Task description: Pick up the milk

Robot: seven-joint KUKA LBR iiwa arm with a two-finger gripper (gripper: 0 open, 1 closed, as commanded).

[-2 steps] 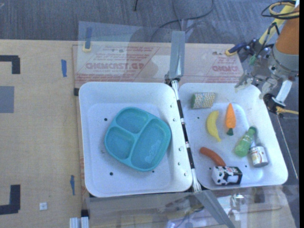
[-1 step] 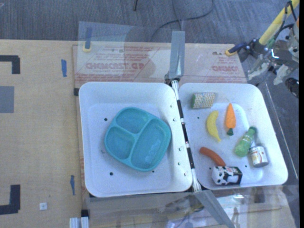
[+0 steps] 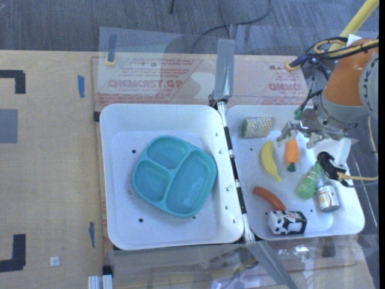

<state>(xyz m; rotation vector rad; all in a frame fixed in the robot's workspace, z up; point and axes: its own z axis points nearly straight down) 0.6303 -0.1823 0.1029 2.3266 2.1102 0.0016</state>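
Black-and-white cow-patterned milk (image 3: 287, 222) lies on its side near the right bin's (image 3: 355, 221) front edge, long axis running left-right, well below the end effector (image 3: 299, 131), which spreads open, empty, over the carrot (image 3: 292, 152).

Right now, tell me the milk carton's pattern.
Black-and-white cow patches on the milk carton, seen in the camera view.

Grey carpet floor (image 3: 72, 11) behind a wooden bench (image 3: 48, 179).
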